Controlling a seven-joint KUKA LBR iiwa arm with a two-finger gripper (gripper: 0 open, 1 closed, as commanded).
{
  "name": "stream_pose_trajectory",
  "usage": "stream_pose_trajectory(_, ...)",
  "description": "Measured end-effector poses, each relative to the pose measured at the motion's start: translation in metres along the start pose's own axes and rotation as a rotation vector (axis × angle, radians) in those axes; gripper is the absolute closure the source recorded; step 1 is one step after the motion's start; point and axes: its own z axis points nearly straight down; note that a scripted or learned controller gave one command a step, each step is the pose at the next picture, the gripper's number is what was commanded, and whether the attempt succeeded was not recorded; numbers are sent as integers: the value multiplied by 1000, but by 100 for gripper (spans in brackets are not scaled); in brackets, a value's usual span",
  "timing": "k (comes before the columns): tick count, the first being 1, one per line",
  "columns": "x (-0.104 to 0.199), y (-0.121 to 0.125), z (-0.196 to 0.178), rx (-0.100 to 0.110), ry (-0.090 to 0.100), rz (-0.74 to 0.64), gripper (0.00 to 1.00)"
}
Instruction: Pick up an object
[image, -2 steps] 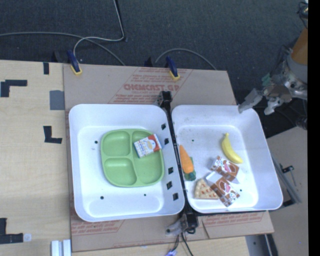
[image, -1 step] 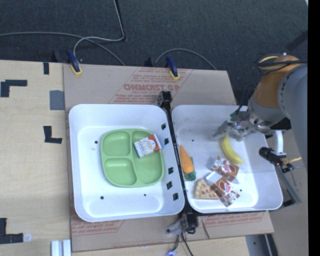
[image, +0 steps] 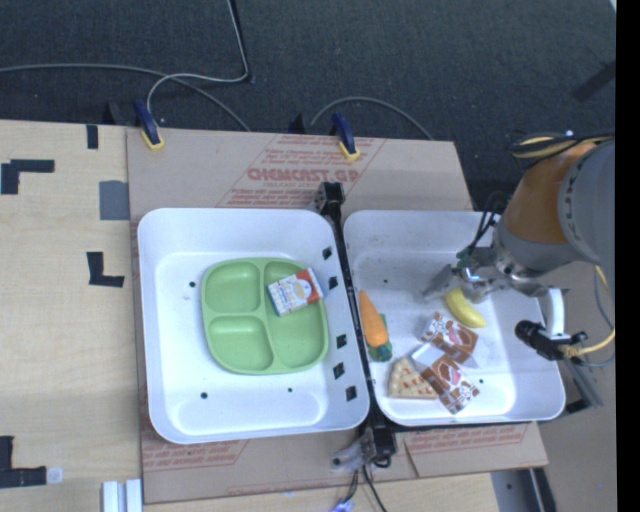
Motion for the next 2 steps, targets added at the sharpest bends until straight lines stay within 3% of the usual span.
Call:
stream_pose_trajectory(1,-1,1,-10,-2,-2,0,100)
stream_pose_trajectory(2,67,20,-89,4,4,-2,100)
